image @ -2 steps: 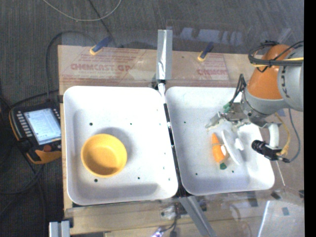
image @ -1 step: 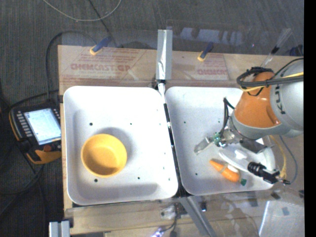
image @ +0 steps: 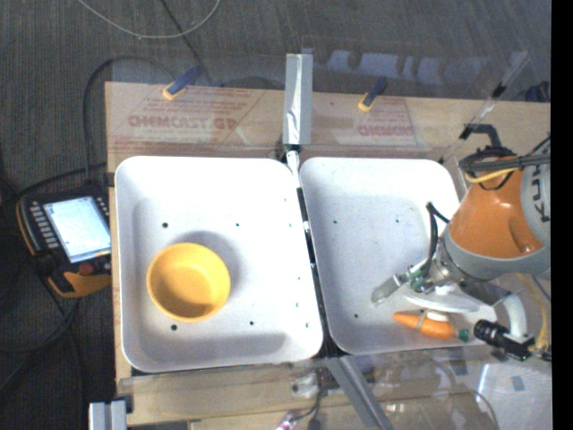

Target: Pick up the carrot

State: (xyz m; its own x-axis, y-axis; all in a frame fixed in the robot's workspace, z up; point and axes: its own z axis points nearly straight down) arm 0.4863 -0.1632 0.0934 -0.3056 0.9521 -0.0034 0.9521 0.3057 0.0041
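The small orange carrot point(image: 424, 325) lies flat near the front edge of the right shallow white plastic bin point(image: 358, 195). The grey and orange robot arm point(image: 492, 222) leans over that bin. Its metal two-finger gripper point(image: 401, 287) hangs just above and beside the carrot. I cannot tell how wide the fingers are, but nothing seems held. A round yellow bowl point(image: 189, 280) sits in the left white bin point(image: 206, 182).
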